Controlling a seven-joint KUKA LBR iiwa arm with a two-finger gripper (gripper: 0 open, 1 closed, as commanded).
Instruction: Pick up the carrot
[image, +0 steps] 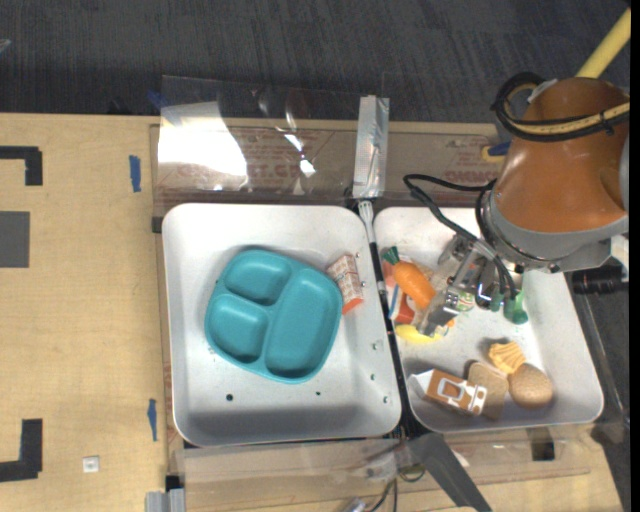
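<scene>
Orange-banded arm (565, 165) slants its claw (450, 300) beside carrot (412, 283); finger state unclear.

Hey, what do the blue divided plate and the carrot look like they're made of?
The blue plate looks like moulded plastic with a smooth matte finish: even teal colour, rounded compartment ridges, soft sheen. The carrot seems to be toy plastic too, uniformly bright orange with a green tip, though it is too small to be sure.

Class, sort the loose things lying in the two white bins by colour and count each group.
Teal: 1, the plate
Orange: 1, the carrot
Yellow: 1, piece
Tan or brown: 4, foods
Red-and-white: 1, packet
Total: 8
</scene>
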